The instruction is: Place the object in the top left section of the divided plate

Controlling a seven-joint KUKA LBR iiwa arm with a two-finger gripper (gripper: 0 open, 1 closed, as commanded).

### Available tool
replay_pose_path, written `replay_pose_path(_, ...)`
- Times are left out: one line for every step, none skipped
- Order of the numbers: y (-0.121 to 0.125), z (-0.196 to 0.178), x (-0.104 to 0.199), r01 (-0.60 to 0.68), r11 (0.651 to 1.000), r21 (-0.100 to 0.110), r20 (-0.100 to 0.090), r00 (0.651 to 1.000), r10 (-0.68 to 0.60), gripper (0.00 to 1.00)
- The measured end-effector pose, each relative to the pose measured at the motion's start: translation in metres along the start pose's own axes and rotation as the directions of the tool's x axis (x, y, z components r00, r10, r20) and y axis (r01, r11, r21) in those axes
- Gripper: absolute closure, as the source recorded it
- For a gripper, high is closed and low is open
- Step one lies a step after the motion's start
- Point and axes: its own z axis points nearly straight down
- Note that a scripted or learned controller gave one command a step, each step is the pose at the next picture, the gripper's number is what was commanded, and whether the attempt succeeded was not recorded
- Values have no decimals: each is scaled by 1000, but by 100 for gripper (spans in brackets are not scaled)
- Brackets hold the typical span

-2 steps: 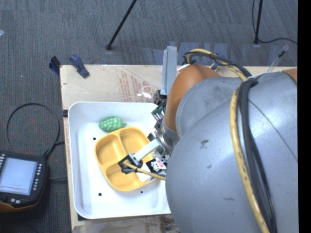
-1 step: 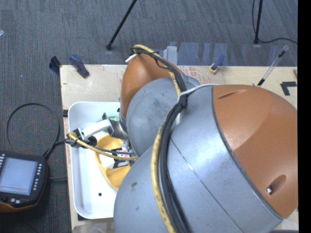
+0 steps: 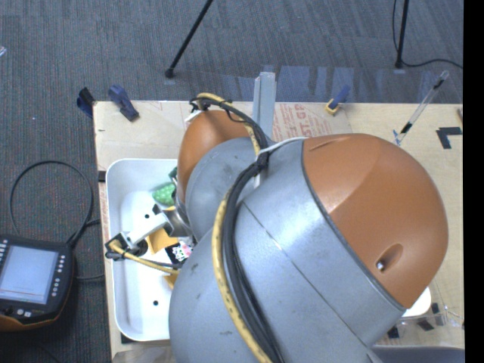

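Grey arm [image 3: 249, 278] outstretched leftward, downward.

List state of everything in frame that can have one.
arm, reaching down over the left bin, covering much of it
left bin, holds items, partly hidden by the arm
green object, lying in the left bin, half hidden
pendant, on the floor, screen looks lit

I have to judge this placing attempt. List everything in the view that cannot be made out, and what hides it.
Left bin: the arm covers its right half, so what lies there is hidden.
Green object: only a sliver shows past the arm; shape unclear.
Right bin: only a corner shows under the arm.
Small black-and-white thing: too small to identify.
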Motion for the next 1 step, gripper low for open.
replay_pose_path(1, -39, -52, 354, 935, 1, 6, 935, -354, 100)
